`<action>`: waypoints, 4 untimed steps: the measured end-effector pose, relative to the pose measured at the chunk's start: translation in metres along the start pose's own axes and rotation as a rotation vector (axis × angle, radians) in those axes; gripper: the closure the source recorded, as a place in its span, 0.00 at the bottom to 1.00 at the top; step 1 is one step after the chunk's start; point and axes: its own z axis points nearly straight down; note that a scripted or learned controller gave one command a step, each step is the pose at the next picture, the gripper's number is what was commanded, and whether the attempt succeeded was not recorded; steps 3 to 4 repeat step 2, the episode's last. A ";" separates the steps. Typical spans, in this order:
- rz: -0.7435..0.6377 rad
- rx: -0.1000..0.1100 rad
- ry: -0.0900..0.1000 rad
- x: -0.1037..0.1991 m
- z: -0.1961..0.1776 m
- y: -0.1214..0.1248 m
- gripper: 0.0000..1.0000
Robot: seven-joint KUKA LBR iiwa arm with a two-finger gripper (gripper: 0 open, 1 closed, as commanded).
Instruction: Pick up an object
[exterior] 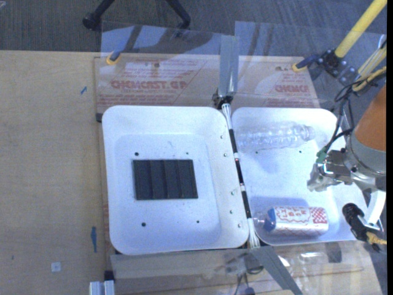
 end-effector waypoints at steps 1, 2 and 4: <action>0.000 0.000 0.000 0.000 0.000 0.000 0.00; 0.089 -0.010 0.002 0.021 0.111 -0.001 0.00; 0.089 -0.010 0.002 0.021 0.111 -0.001 0.00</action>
